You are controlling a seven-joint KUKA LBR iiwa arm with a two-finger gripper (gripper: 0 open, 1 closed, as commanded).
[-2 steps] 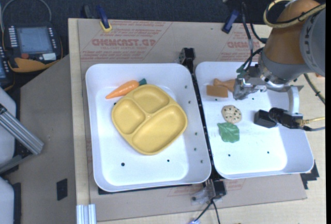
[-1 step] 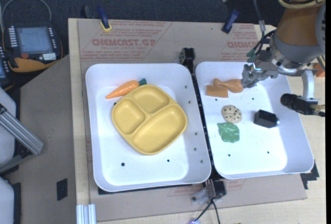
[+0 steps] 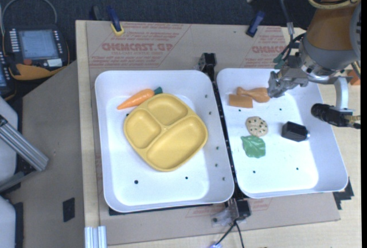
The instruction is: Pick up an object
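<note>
Gripper is low over the right bin, at its top edge, just right of the orange piece. Can't tell if it's open or closed — no clear sight of the tips from this angle. Nothing visibly held.

Candidates in the right bin: orange piece at upper left, cookie below it, green piece touching or nearly touching the cookie, black block to the right, apart from the rest. Left bin has the yellow plate with a carrot against its upper-left rim.

Risks, my read:
- Orange piece looks flat and thin; an off-centre descent probably nudges it sideways instead of closing on it.
- It sits close to the bin wall, so a tip could land on the wall or rim.
- Cookie and green piece are tight together; going there risks a double grab or a push.
- Black block looks like the cleanest pick.
</note>
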